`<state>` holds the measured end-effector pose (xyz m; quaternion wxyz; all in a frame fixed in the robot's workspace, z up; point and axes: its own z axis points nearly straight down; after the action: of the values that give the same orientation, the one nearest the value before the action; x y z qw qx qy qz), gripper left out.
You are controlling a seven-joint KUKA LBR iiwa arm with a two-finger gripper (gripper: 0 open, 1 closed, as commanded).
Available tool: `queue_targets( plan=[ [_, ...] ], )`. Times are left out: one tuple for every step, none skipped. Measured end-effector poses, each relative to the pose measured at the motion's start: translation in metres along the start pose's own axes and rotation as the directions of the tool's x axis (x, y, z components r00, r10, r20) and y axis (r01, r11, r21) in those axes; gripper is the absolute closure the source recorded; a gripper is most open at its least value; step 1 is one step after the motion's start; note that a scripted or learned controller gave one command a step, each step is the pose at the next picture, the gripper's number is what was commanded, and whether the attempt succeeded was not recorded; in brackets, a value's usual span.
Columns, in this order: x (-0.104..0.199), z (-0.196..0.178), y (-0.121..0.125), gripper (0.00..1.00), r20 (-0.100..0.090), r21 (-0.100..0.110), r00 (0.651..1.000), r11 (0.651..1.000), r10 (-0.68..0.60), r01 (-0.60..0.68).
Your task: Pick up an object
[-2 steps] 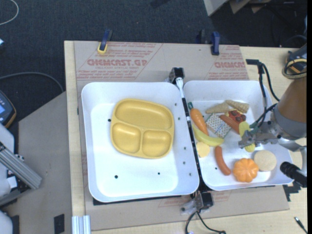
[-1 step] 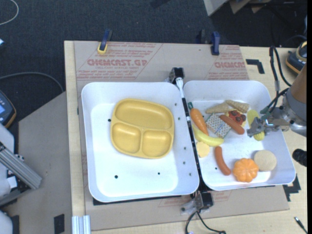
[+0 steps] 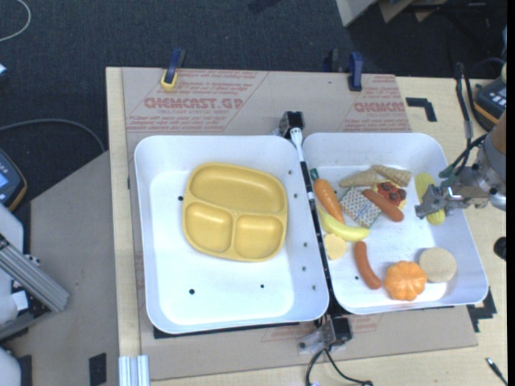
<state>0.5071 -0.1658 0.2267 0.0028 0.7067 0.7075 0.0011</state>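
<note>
My gripper (image 3: 435,202) hangs low over the right side of the right bin (image 3: 378,140), directly on top of a yellow-green piece (image 3: 424,185) that pokes out above and below it. I cannot tell whether the piece is held. To its left lie a red sausage (image 3: 385,203), a checkered wrapped item (image 3: 360,208), a carrot (image 3: 325,199) and a banana (image 3: 343,229). Toward the bin's front sit an orange pumpkin (image 3: 405,281), a round beige bun (image 3: 438,264) and another sausage (image 3: 367,264).
The left bin (image 3: 225,292) holds a yellow divided plate (image 3: 234,211). A tan cracker (image 3: 392,173) and a beige wedge (image 3: 359,179) lie at the back of the right bin. Clamps (image 3: 170,69) (image 3: 355,69) grip the cardboard's far edge.
</note>
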Motion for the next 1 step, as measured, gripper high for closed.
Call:
queue_targets(
  plan=[
    [0.043,-0.0086,0.028,1.0,-0.003,0.001,1.0,1.0,-0.005,0.005]
  ],
)
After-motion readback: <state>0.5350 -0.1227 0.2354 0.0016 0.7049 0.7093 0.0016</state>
